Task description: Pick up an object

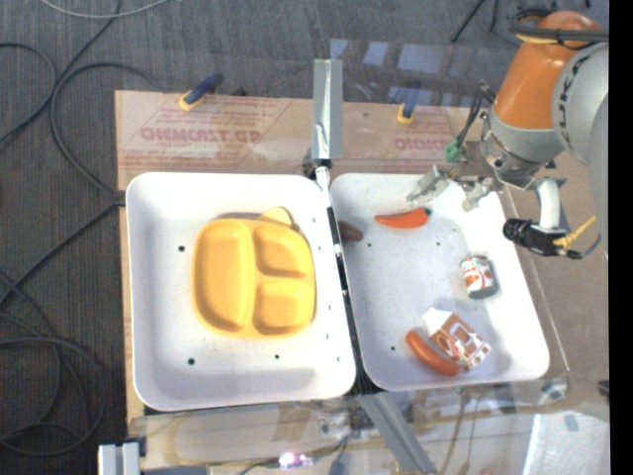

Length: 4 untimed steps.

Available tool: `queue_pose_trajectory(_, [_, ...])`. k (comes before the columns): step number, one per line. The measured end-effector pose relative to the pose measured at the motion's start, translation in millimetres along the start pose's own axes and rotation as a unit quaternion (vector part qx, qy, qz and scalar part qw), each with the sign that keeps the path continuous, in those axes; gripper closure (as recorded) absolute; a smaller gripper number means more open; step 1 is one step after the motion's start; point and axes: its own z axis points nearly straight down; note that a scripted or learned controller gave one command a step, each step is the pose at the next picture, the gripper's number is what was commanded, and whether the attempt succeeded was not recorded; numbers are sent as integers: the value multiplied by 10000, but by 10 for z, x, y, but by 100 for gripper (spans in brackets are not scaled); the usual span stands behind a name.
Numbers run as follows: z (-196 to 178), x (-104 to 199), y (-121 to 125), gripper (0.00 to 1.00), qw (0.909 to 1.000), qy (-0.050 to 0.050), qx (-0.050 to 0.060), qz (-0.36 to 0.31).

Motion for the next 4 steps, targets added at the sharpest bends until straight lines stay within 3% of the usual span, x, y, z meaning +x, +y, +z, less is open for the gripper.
queue_pose_trajectory(1, [1021, -131, 297, 0, 10000, -21, -7, 38])
queue_pose_trajectory(2, [1075, -404, -281, 0, 9980, -24, -51, -624])
queue_pose_trajectory(3, [970, -400, -267, 100, 9980, -19, -70, -625])
queue_pose_trajectory(4, [-64, 80, -297, 100, 9999, -7, -5, 148])
